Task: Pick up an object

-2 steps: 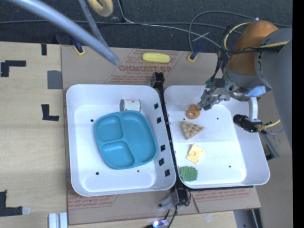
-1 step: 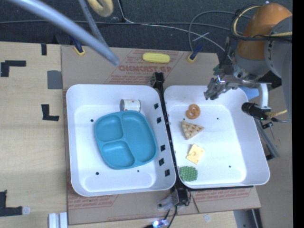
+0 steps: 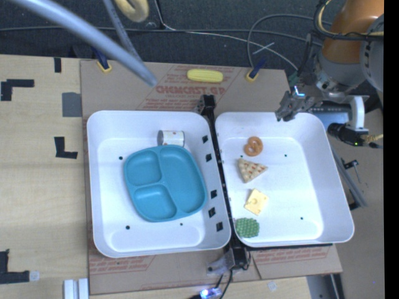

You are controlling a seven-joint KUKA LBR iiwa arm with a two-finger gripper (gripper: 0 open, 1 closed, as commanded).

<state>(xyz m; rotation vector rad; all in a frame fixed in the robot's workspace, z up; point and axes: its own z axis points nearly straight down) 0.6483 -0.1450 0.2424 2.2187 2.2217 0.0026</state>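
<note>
the hand (image 3: 288, 109) hovers at the far rim of the right bin (image 3: 305, 185), near the pretzel (image 3: 253, 146), its grip impossible to tell.

The arm (image 3: 379, 58) is built of smooth, rounded casings in pale grey with a dull sheen. Above the wrist (image 3: 333, 85) sits the orange band (image 3: 360, 14), a glossy, bulging shell, bright on its upper side and shading to a browner orange lower down, where a grey ring borders it. A thin yellow cable (image 3: 322, 12) curves in a loop beside the orange shell, and dark cables (image 3: 307, 55) run down next to it. The wrist itself is blocky, silver-grey metal crossed by dark seams. The hand (image 3: 285, 112) is small and angular, dark grey to black, with a few lighter metal edges and a small bluish glint on its upper part.
</note>
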